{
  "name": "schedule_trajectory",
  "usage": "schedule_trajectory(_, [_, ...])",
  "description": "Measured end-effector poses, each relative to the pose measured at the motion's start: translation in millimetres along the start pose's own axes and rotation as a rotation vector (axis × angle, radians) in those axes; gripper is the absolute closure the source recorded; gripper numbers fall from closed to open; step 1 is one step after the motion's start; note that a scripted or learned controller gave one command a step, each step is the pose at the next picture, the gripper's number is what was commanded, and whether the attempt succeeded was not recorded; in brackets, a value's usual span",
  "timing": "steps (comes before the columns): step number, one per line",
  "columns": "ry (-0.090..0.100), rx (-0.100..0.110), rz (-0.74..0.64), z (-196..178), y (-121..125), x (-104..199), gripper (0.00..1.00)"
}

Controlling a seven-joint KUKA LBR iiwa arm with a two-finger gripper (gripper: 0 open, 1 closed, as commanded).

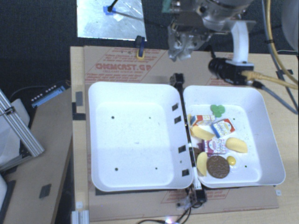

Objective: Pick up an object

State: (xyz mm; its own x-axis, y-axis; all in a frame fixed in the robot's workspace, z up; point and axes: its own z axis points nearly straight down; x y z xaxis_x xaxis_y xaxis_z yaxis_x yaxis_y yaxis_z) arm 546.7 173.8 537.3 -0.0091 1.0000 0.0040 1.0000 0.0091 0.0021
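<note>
The gripper (183, 48) hangs high above the far edge of the table (117, 64), beyond the two bins; whether it is wide or narrow cannot be told from here, and nothing is seen in it. All the pickable things lie below and nearer the camera than the gripper, in the right bin (261, 106): a green piece (217, 109), small cartons (222, 127), yellow banana-like pieces (202, 133), a yellow lemon shape (238, 145) and a brown round cookie (218, 166). The left bin (135, 134) lies off to the gripper's side. To do the pick well, the arm should probably choose a thing standing apart, such as the green piece or the lemon shape, come straight down over its middle, and keep off the bin wall and the crowded cluster.
</note>
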Motion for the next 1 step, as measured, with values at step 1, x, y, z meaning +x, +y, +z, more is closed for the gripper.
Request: schedule_trajectory(1, [-0.004, 0.0, 0.009, 3.4, 60.7, 3.3, 1.0])
